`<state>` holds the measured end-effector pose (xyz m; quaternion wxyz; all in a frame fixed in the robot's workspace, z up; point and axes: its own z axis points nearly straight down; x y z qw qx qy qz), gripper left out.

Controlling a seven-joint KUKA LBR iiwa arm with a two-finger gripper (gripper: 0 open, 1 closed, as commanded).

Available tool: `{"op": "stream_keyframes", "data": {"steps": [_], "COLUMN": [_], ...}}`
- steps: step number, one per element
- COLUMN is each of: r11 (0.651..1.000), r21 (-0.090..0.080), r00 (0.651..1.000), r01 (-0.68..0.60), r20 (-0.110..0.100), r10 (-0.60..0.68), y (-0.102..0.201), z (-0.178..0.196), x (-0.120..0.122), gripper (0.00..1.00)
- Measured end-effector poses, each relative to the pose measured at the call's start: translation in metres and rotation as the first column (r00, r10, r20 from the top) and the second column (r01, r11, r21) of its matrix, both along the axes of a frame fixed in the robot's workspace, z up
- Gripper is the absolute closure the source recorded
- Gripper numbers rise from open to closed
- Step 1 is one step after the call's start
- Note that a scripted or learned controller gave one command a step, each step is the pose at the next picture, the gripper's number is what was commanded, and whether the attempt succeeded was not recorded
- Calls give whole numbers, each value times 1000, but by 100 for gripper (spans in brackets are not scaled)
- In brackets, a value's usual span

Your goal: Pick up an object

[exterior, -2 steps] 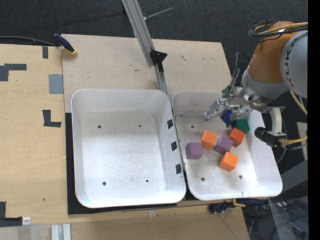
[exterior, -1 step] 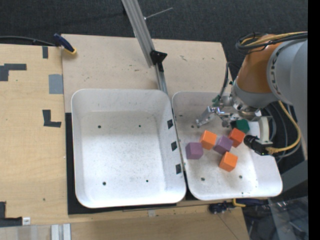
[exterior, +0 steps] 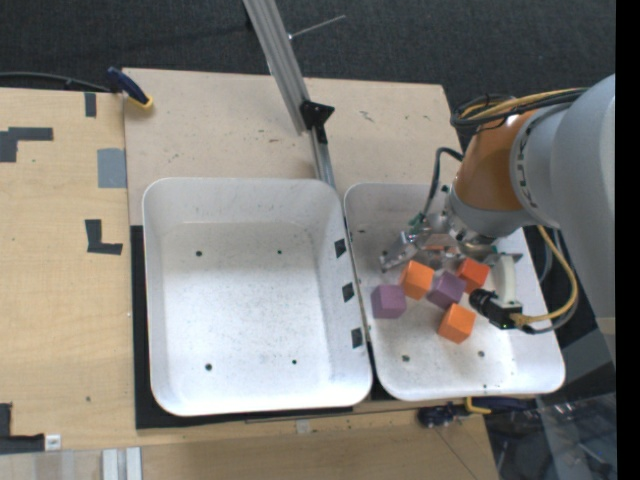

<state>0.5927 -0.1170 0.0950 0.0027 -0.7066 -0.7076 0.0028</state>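
Plywood bench [exterior: 60, 268] at far left carried dark tape marks and a grey patch; a blue-and-yellow clamp [exterior: 130, 88] sat at the board's upper left corner. Left bin [exterior: 165, 268] lay on a black mat, white floor speckled, a few dark dots on it. A grey aluminium rail [exterior: 275, 48] ran down at a slant from the top edge to the seam between the bins. Right bin [exterior: 500, 378] touched the left one along that seam and held all the blocks, clustered in its middle. Leftmost was a purple cube [exterior: 388, 301], lying free on the floor. Just beside it to the right an orange cube [exterior: 418, 278], directly under the gripper [exterior: 430, 253]. A second purple cube [exterior: 446, 290] touched that orange one; below it sat another orange cube [exterior: 457, 322], and a further orange block [exterior: 474, 272] lay partly under the wrist. Gripper was low over the cluster; whether its jaws were spread or closed, or had hold of anything, could not be told. Arm [exterior: 560, 158], grey with orange band, came in from the right, cables trailing.
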Motion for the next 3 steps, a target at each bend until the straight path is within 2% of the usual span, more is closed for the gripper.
{"op": "stream_keyframes", "data": {"steps": [1,3], "r11": [1000,1000], "r21": [1,-1], "r00": [1000,1000], "r01": [-1,-1], "r20": [4,13], "r10": [1,1], "y": [1,6], "z": [13,126], "x": [2,18], "gripper": [100,100]}}
